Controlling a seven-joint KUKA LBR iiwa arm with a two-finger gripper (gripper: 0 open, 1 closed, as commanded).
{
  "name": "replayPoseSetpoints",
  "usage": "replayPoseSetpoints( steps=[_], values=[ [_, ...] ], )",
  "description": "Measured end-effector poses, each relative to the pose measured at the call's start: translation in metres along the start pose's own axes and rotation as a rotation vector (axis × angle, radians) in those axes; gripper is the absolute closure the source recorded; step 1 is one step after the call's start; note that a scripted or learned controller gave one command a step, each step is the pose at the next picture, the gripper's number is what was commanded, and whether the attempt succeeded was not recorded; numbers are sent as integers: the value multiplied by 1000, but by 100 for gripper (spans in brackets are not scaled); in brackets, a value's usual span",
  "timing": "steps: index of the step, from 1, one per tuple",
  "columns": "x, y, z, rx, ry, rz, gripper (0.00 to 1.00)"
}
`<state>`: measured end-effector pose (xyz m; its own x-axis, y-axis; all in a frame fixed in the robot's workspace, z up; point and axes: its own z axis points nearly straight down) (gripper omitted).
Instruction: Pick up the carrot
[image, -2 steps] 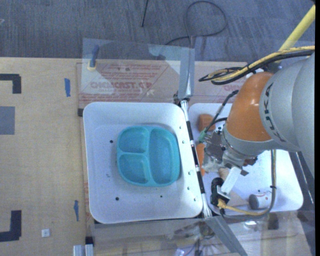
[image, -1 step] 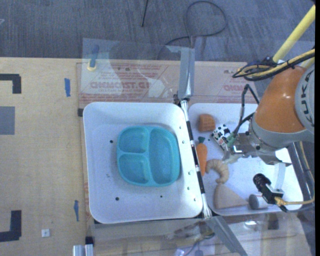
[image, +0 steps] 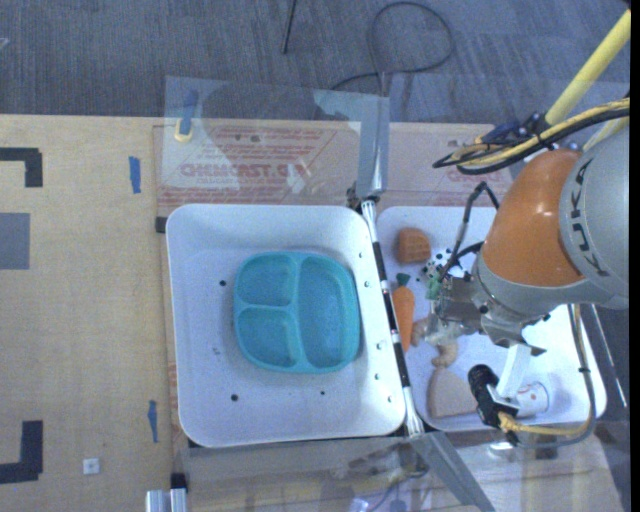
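Note:
The carrot (image: 403, 310) is orange with a green top and lies in the right bin (image: 590, 385) close to its left wall, pointing toward the front. My gripper (image: 443, 322) hangs just right of the carrot under the grey and orange wrist. Nothing of the carrot shows between its fingers, and the wrist hides how they stand.
A teal divided plate (image: 297, 311) rests in the left bin (image: 200, 250). In the right bin lie a brown round item (image: 412, 244), a tan flat piece (image: 452, 392) and a white and orange item (image: 532, 396). Cables run behind the arm.

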<state>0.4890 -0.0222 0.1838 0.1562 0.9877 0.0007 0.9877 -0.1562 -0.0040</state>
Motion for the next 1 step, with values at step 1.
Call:
replayPoseSetpoints(
  steps=[1],
  values=[
    [-2,1,-9,0,0,4,100]
  ],
)
